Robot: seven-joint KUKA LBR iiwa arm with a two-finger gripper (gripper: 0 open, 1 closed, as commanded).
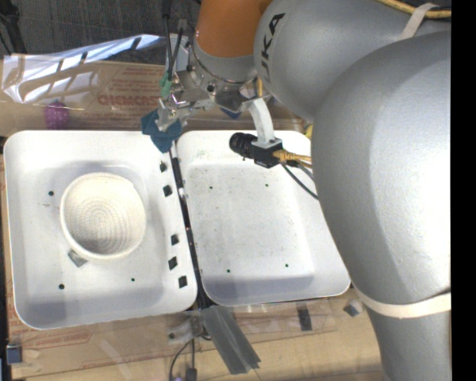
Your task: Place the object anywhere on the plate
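Observation:
A round white plate [103,215] lies in the left bin [32,292], a little left of its middle. My gripper [168,120] hangs over the far end of the ridge between the two bins, up and to the right of the plate. A small dark blue object [160,131] sits pinched at its fingertips, above the left bin's far right corner, and the gripper is shut on it. The wrist and the orange band [230,14] cover what lies behind.
The right bin [254,284] sits beside the left one, with a black cable fitting [250,149] hanging over its far edge. A small grey scrap [77,258] lies by the plate's near left rim. Crinkled plastic wrap [71,66] lies behind the bins.

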